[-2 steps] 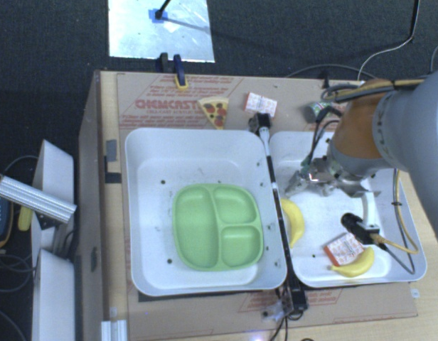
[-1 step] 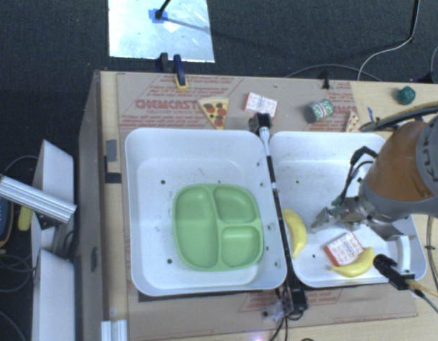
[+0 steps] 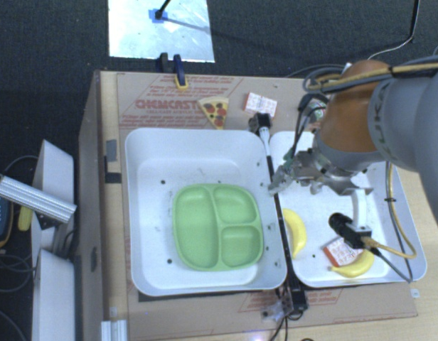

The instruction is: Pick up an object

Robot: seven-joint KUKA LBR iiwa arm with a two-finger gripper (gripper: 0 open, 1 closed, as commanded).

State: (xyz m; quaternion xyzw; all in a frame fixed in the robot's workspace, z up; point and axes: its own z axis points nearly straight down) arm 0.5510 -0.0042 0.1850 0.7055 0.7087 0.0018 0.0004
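- Nearest us in the right bin (image 3: 315,215), the nearer banana (image 3: 355,266) lies in the front corner, curved and yellow.
- A small red-and-white packet (image 3: 338,249) rests against that banana's upper side, touching it.
- A little farther back, the second banana (image 3: 297,233) lies along the bin's wall on the view's left, close to the divide between the two bins.
- Across that divide, the left bin (image 3: 144,162) holds a pale green divided plate (image 3: 217,226), flat on the floor and set toward the near right of that bin.
- Farther on, the tool (image 3: 278,178) hangs low over the divide between the bins, above the second banana and apart from it.
- We cannot tell whether the tool is spread or pressed together, and we cannot make out anything gripped in it.
- Behind it the arm (image 3: 411,119) comes in from the view's right, grey with an orange band at the wrist.
- Beyond the bins, on the bench (image 3: 92,212), a printed cardboard sheet (image 3: 162,94) carries a toy pizza slice (image 3: 214,111) and, near it, a small white-and-red card (image 3: 260,104).
- At the bench's far edge sits a blue-and-black clamp (image 3: 173,65).
- Farthest off, a shiny sheet (image 3: 160,20) lies on the dark floor.
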